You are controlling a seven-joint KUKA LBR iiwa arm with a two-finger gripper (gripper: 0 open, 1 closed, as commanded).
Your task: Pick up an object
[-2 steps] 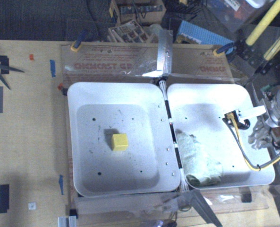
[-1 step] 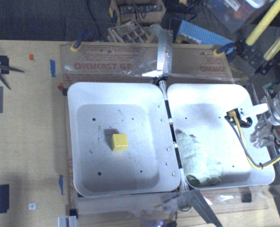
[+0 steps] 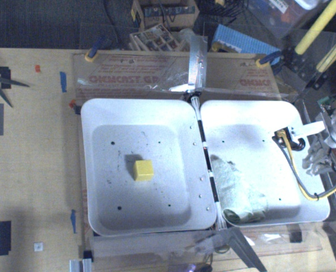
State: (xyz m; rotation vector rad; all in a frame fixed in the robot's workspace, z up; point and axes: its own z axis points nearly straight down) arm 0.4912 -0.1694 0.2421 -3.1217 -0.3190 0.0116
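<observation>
You have two white bins side by side on the bench [image 3: 32, 169]. A small yellow block [image 3: 143, 170] sits near the middle of the left bin [image 3: 100, 123], apart from all four walls. In the right bin [image 3: 252, 123], a rolled grey-white cloth [image 3: 238, 194] lies along the wall that adjoins the left bin, reaching down to the bin's near corner. The hand [image 3: 320, 152] hangs at the right bin's outer edge, with a yellow cable [image 3: 297, 171] looping below it; you cannot tell how it is set. It is well apart from the block.
</observation>
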